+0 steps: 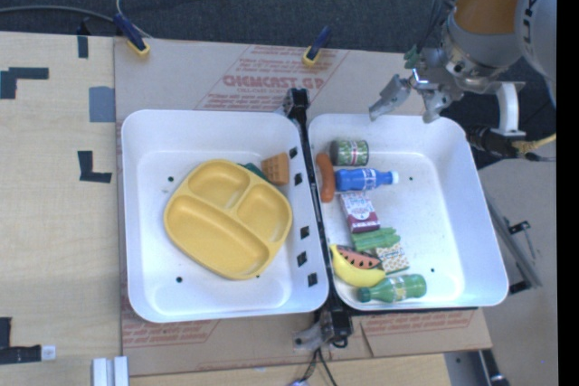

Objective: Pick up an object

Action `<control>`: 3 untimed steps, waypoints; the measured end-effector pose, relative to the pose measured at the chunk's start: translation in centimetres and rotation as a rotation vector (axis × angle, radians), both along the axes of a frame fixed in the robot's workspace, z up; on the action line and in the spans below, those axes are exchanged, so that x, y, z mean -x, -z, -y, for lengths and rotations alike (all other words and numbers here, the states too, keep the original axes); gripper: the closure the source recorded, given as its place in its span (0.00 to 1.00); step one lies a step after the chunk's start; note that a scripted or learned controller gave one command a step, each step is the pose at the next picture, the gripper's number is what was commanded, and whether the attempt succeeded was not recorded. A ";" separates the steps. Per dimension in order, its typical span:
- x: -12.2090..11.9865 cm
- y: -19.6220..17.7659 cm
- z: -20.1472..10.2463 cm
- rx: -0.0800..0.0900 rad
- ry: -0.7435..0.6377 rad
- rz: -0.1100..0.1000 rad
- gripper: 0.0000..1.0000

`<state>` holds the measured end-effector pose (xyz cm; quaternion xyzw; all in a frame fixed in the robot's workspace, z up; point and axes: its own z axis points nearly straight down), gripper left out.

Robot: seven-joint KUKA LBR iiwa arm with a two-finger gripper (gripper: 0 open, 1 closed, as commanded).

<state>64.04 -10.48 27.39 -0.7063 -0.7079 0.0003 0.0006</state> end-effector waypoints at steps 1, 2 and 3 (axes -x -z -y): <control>-2.7 11.6 0.5 0.000 0.001 -0.003 0.00; -2.8 18.9 -0.2 0.001 -0.001 0.002 0.00; -3.0 17.7 -0.3 0.000 -0.002 0.005 1.00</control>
